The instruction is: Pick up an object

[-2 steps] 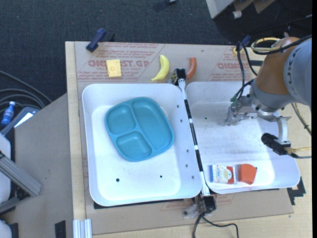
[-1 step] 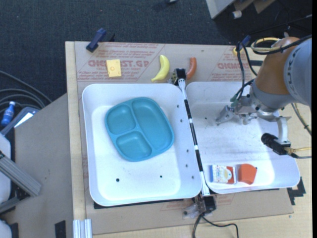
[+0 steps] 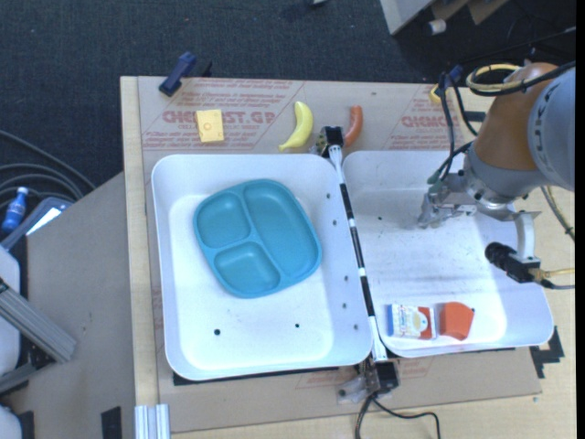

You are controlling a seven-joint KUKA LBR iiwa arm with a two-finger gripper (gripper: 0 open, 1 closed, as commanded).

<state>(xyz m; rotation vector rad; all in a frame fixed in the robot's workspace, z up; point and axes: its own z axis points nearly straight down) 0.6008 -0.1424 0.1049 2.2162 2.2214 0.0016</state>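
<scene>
A small carton, white and blue with an orange-red end, lies on its side at the near edge of the right bin. A blue divided plate rests in the left bin. My gripper hangs over the far part of the right bin, pointing down at the bin floor, well away from the carton. I see nothing between its fingers.
Behind the bins on the cardboard lie a yellow banana, an orange-red carrot-like piece, a yellow tag and a blue clip. The black divider rail runs between the bins. Cables hang near the arm.
</scene>
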